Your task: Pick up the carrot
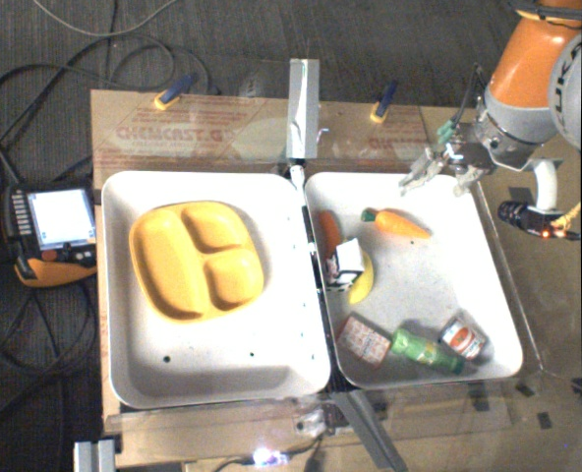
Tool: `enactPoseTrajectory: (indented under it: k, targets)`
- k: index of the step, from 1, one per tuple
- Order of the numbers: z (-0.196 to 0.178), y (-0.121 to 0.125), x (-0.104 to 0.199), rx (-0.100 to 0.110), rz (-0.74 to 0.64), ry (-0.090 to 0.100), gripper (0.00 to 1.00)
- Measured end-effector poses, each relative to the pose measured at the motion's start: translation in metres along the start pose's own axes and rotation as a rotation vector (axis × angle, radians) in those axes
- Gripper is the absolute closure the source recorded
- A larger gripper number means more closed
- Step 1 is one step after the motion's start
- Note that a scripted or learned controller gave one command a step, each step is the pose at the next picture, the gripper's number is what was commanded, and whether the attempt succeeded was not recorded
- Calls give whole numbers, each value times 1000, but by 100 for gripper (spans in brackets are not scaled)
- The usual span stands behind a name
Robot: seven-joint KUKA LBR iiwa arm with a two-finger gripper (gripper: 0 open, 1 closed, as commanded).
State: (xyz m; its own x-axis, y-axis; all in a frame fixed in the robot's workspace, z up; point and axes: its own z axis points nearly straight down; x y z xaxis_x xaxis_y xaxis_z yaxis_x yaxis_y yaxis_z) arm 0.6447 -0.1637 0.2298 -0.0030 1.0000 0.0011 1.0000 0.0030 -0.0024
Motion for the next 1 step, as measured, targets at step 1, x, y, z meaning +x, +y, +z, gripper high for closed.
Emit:
enactPoseTrajectory:
  k: [1]
  targets:
    - [135,4,-14,-2,-230,-1,0]
